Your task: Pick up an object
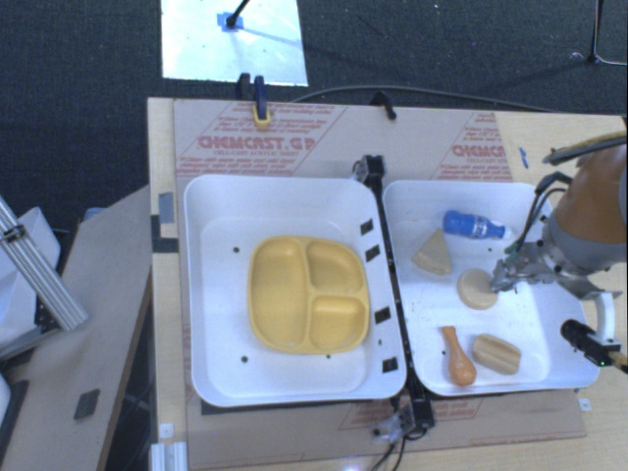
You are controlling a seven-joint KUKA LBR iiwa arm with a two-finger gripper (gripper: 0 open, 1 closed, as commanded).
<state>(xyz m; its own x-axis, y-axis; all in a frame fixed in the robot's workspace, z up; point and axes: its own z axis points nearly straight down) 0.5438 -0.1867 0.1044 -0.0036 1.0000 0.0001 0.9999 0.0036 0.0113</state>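
Observation:
The right bin (549,371) holds several small things. A blue bottle (474,226) lies at the back, with a tan wedge (433,254) to its left. At the front lie an orange club-shaped piece (457,355) and a tan bread-like block (496,353). A pale round disc (477,288) rests mid-bin. My gripper (504,275) is low over the right bin, right at the disc's right edge. I see nothing lifted off the bin floor.
The left bin (211,214) holds a yellow divided plate (308,293). A black-clipped divider (381,263) separates the two bins. The grey and orange arm (594,214) covers the right bin's right side.

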